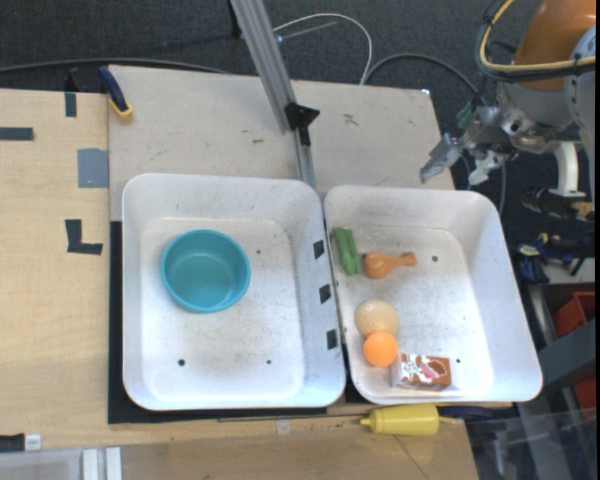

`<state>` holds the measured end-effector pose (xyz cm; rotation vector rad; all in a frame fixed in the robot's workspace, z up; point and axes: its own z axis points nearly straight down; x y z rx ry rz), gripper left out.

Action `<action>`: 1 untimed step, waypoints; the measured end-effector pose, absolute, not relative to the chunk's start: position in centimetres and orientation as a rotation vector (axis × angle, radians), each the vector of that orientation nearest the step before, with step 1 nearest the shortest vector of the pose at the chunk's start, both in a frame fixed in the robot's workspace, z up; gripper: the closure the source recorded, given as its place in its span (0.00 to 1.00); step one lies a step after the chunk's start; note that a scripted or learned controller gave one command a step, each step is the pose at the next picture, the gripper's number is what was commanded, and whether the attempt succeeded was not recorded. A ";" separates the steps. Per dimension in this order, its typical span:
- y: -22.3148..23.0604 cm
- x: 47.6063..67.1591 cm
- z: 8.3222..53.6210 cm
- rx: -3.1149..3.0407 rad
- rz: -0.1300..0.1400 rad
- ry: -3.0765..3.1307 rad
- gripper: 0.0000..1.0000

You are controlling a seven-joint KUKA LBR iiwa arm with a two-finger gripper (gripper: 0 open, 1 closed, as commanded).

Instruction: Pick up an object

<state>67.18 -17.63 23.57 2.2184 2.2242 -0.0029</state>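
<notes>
Camera view: right bin [480,230] as landmark
Gripper [460,163]: beyond the bin's far right corner, fingers spread, holding nothing
Drumstick [387,263]: inside the bin, well apart from the gripper
Green piece [345,250]: touching drumstick's left
Orange ball [380,349]: near front wall, beside red packet [422,371]
Teal bowl [206,270]: in left bin [140,298]

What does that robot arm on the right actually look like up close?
The arm is grey metal with a rounded orange band near its top. Thin dark cables loop around that part. At its end sits a small grey gripper with two slim fingers.
</notes>
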 end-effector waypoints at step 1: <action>-17.6 67.2 23.6 2.219 -0.004 2.224 0.00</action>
